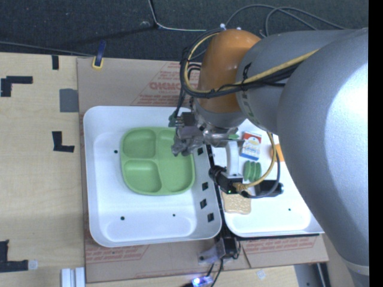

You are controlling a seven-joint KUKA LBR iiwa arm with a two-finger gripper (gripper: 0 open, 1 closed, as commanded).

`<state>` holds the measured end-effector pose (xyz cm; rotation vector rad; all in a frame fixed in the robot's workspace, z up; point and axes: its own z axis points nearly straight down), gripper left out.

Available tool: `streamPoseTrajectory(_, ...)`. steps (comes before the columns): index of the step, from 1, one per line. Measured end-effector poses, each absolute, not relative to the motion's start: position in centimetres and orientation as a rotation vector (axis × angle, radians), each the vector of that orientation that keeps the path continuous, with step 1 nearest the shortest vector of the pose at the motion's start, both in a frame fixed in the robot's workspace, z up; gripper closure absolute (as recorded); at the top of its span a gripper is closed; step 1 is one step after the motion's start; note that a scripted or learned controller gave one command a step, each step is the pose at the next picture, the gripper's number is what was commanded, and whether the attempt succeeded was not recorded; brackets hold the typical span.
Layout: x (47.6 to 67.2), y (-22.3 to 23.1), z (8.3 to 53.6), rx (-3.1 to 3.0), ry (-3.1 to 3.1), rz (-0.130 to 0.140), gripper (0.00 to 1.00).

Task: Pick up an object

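Camera view shows the gripper (182,142) low over the green plate (157,161) in the left bin (96,160), mid-frame. I cannot tell its grip. It should pinch the plate's right rim, then lift slowly.

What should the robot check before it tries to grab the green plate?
1. Green plate lies flat in the left bin: ok.
2. End effector is over the plate's right edge: ok.
3. Something already held between its fingers: cannot tell, the wrist hides them.
4. Plate free of other things on top: ok, its compartments look bare.
5. Right bin items, the small carton, green pods and toast-like piece, stay out of the way: ok, they lie across the divider.
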<state>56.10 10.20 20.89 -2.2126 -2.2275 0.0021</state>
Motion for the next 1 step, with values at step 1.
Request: streamPoseTrajectory(1,56.09,9.89,20.94,-2.218,-2.223,0.004,0.0)
